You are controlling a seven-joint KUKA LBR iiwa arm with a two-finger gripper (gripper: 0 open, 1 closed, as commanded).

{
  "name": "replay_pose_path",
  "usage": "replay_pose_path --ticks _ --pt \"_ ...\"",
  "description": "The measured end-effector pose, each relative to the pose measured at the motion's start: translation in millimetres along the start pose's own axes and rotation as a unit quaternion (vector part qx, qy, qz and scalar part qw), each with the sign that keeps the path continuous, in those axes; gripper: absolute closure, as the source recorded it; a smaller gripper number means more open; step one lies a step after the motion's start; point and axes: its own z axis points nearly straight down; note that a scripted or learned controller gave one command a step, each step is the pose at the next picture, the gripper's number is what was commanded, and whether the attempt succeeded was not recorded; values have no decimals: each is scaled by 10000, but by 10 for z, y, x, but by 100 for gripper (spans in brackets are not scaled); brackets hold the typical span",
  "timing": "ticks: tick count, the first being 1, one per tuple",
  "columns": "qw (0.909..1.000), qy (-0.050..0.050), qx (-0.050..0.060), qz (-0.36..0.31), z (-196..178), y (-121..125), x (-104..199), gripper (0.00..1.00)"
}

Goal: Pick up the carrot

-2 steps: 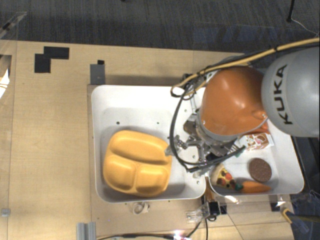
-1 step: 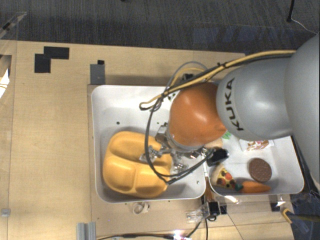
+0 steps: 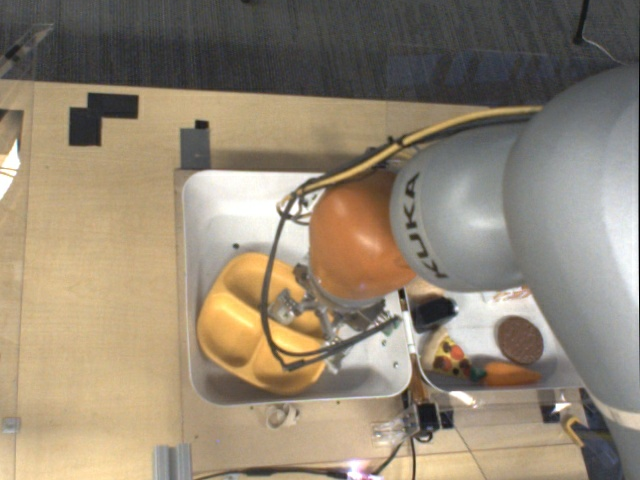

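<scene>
Grey KUKA arm (image 3: 520,198) with orange band covers the gripper (image 3: 325,333); I cannot tell its state. Small orange carrot (image 3: 512,374) lies well right of it, in the right white bin (image 3: 432,376), beside a brown disc (image 3: 521,339). Yellow rounded object (image 3: 240,318) is just left.

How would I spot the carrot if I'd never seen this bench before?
Start at the two white bins and take the right bin, partly under the big grey arm. Along its near edge lies the carrot, a small orange spindle. The brown round disc behind it is flat and dark, and the multicoloured toy beside it is speckled.
</scene>
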Motion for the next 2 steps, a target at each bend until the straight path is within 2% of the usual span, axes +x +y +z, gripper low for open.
replay_pose_path --ticks 1,2 --pt "9932 91 66 -1158 8 8 -107 0" --pt "9939 178 161 -1074 -93 -165 -20 100"
